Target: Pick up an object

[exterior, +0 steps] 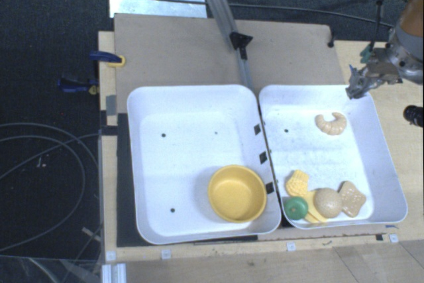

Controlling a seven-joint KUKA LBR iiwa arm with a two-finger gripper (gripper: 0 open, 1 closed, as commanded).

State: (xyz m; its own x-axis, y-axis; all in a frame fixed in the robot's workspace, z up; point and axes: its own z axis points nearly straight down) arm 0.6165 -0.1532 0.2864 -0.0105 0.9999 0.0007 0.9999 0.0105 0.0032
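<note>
The two shallow white plastic bins (199, 109) looked smooth and faintly glossy; the round yellow plastic bowl (237, 193) looked matt.

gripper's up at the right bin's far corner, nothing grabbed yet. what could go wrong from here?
1. The gripper hovers over the far right rim of the right bin; a straight descent could strike the wall rather than an object.
2. The croissant toy lies alone nearby, but its curved shape may slip out of the grasp.
3. The green piece, yellow waffle piece, round beige piece and cookie-like piece crowd the near corner; a grasp there may catch two things or push them against the wall.
</note>
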